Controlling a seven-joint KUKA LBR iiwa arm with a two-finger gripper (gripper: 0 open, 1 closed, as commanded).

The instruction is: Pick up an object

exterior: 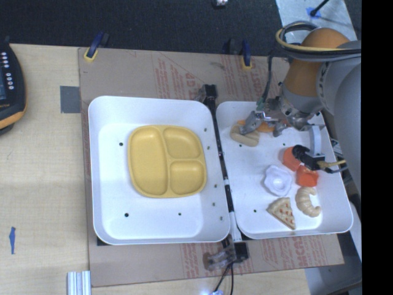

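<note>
Holding a yellow tray (166, 161), left bin (101, 165); toy foods (282, 212) fill right bin (334, 223)

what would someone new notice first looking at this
The yellow divided tray lies alone in the middle of the left bin. Next, the arm's hand is down at the far end of the right bin, over a tan piece of toy food. Nearer the camera in that bin lie a pizza slice and a croissant.

A yellow three-compartment plastic tray (166, 161) sits in the left white bin (104, 220); the right white bin (249, 220) holds a toy pizza slice (282, 212) beside a toy croissant (307, 201).
</note>
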